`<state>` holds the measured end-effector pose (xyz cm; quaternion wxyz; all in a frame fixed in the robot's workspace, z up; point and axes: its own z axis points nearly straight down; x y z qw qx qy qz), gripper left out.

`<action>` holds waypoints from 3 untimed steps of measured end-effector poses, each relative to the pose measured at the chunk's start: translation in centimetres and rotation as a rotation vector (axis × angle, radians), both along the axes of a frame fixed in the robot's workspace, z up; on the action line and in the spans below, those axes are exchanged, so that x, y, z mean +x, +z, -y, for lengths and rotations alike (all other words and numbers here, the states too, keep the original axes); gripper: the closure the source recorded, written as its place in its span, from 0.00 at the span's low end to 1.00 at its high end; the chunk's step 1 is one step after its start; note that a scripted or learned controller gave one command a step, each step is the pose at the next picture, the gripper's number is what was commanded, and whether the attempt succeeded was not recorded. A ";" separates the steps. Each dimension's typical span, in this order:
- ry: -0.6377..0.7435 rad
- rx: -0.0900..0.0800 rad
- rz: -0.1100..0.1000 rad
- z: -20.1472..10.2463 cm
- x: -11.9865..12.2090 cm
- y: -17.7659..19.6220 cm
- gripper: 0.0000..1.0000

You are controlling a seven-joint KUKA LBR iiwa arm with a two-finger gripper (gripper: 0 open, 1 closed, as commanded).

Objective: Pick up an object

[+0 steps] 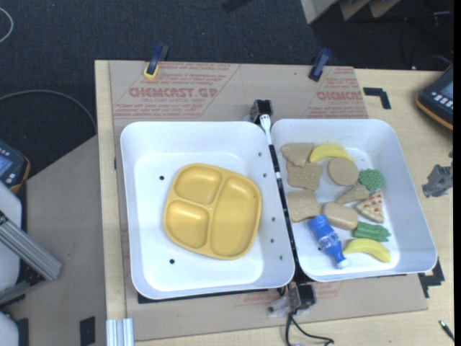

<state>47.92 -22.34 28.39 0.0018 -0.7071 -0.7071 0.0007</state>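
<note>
A: Risks from here?

B: Clutter. The toy food is packed tight in the right bin (403, 157). Taking the blue bottle (328, 240) as landmark: one banana (369, 249) lies just right of it, the green veg (372, 231) sits above that banana, a tan bread piece (340, 215) touches the bottle's top end. A grab there could catch two things, or shove one aside and shut on nothing

A: Anything easier?

B: The second banana (328, 152), well up from the bottle near the far wall, has a bit more room. The pizza slice (372, 207) and the flat bread slices (301, 175) up-left of the bottle lie low on the bin floor, so fingers would likely slide over them

A: State of the hand?

B: Can't tell, nothing to judge it from. Nothing lifted, every piece lies in the bin

A: Left bin (137, 193)?

B: Well left of the bottle, holds a yellow divided plate (213, 211). Wide and smooth, poor target, I'd guess it slips

A: Surface, room?

B: Both bins sit on a cardboard-covered worktop (216, 92) held by clamps (153, 62) on the far edge. Dark carpet (72, 20) beyond, cables on it. Bin walls are shallow, so a knocked piece could hop out
</note>
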 end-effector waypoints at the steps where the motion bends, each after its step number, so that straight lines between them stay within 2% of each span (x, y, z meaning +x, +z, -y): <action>1: 0.000 0.000 0.001 0.0 0.0 -1.3 1.00; 3: -0.001 0.000 0.002 0.0 0.0 -1.3 1.00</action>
